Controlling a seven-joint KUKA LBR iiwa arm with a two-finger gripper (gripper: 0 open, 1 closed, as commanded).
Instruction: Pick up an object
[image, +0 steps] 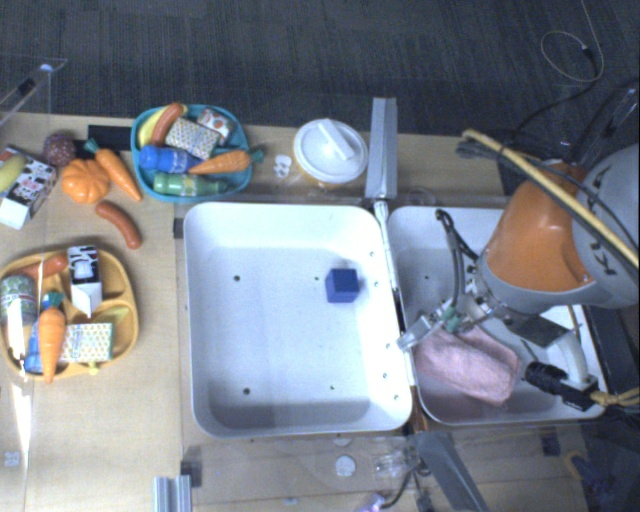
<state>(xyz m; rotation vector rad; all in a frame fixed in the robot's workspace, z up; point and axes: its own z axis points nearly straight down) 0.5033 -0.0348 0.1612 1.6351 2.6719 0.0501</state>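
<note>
End effector (432, 325) is seen low in the right bin (432, 232), at its left wall, just above the pink cloth (466, 365). Whether it is released or clenched cannot be told; the metal tip is small and partly masked by cabling. Contact with the cloth cannot be confirmed either, and nothing is seen held.

Pink cloth lies directly below and to the right of the end effector, crumpled on the right bin floor. A black connector (548, 378) is seen further right of the cloth. The orange band (535, 245) and grey arm body are up and right of the end effector, covering much of the right bin.

Just left of the end effector, the divider between the bins stands in the way of the left bin (250, 400). A blue cube (343, 284) sits alone there, left and slightly up from the end effector, well apart from it.

Further out on the surface (150, 450): a white lidded container (331, 150) up and left, beyond the bins' far rim; a blue bowl of toy food (192, 152) further left; loose toy carrot, pumpkin and sausage beside it; a yellow tray of toy food (68, 312) at far left.
</note>
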